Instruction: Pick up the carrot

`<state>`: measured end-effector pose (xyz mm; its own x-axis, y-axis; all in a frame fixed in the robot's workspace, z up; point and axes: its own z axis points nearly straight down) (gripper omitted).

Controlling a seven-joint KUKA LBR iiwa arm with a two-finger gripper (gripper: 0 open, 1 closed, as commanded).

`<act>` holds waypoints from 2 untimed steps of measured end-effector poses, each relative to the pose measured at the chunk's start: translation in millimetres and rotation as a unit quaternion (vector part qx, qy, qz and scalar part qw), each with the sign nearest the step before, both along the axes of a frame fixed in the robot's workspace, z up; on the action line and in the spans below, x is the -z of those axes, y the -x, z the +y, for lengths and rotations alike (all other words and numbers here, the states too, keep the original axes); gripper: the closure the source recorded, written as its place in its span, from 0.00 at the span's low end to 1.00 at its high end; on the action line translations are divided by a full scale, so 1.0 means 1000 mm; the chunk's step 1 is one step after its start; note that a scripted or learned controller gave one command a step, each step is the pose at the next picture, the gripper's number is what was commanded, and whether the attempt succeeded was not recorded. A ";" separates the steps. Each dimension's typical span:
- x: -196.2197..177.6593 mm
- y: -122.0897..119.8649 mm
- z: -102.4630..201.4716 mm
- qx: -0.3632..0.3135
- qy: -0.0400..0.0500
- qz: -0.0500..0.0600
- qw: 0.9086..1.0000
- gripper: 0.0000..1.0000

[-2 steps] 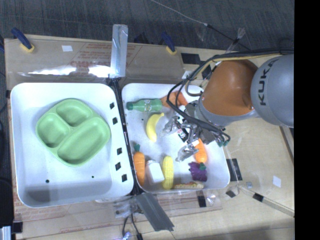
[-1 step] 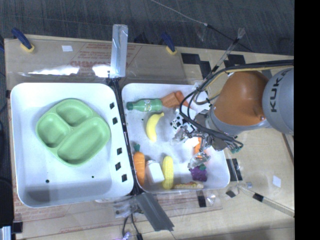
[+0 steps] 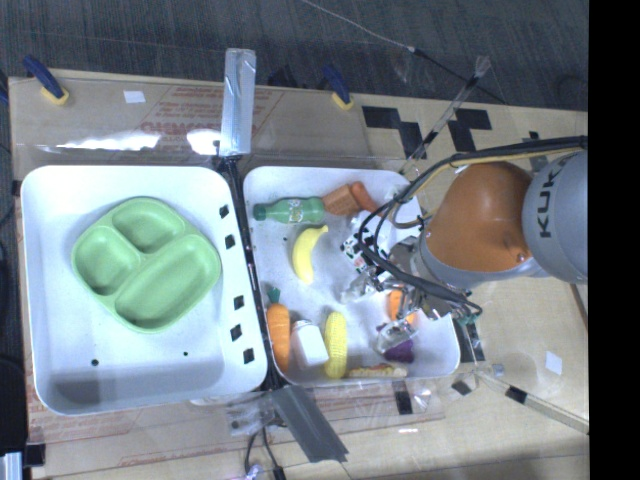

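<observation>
The carrot (image 3: pixel 278 334), orange with a green top, lies along the left wall of the right bin (image 3: pixel 262 183), near its front left corner. My gripper (image 3: pixel 382 290) is low over the right side of the same bin, roughly a hand's width to the right of the carrot and apart from it. The grey arm with its orange band (image 3: pixel 482 220) reaches in from the right and covers the bin's right edge. Wires and gripper parts hide whatever lies directly under the gripper.
Beside the carrot are a white block (image 3: pixel 311 344) and a corn cob (image 3: pixel 336 343). A banana (image 3: pixel 307 251), a green bottle (image 3: pixel 290 209) and a brown-orange item (image 3: pixel 346 199) lie farther back. A purple item (image 3: pixel 400 349) sits under the wrist. The left bin holds a green divided plate (image 3: pixel 148 261).
</observation>
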<state>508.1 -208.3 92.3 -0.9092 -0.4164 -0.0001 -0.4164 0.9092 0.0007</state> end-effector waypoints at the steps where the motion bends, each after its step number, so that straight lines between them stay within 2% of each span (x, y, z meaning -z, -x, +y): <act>1: -0.011 -0.002 0.002 -0.004 0.000 -0.002 1.000 1.00; 2: -0.011 -0.002 0.002 -0.005 0.000 -0.001 1.000 0.00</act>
<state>510.5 -205.8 102.9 -0.9054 -0.4246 -0.0026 -0.4246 0.9054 -0.0006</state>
